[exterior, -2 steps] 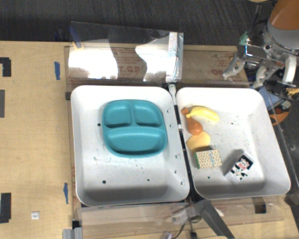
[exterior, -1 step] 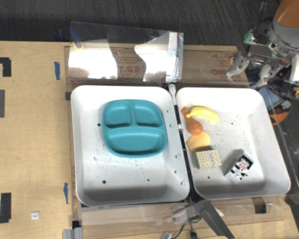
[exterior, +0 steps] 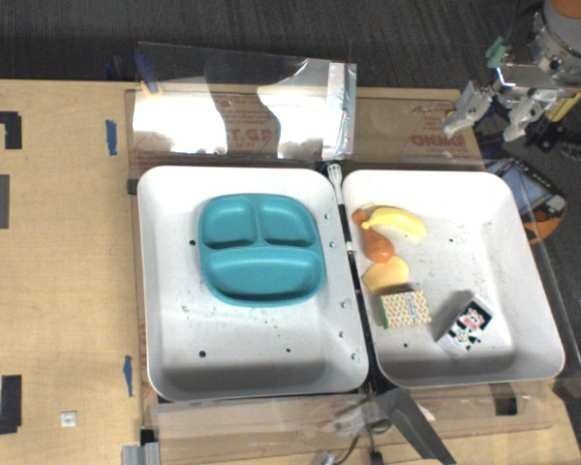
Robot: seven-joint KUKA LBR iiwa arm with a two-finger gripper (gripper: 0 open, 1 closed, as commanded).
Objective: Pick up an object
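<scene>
The right bin (exterior: 529, 260) holds a yellow banana (exterior: 398, 222), an orange rounded piece (exterior: 379, 246), a yellow-orange lump (exterior: 387, 275), a small speckled block (exterior: 405, 310) and a grey and black box with a printed face (exterior: 465, 321). They lie along the bin's left side and front. My gripper (exterior: 491, 112) hangs at the upper right, above and behind the right bin's far edge, well apart from all of them. Its fingers (exterior: 462, 116) are spread open with nothing between them.
The left bin (exterior: 160, 260) bears a teal divided plate (exterior: 261, 248). A shiny clear sheet (exterior: 261, 105) lies on brown cardboard behind the bins. Cables and an orange part (exterior: 542, 223) sit past the right bin's outer edge.
</scene>
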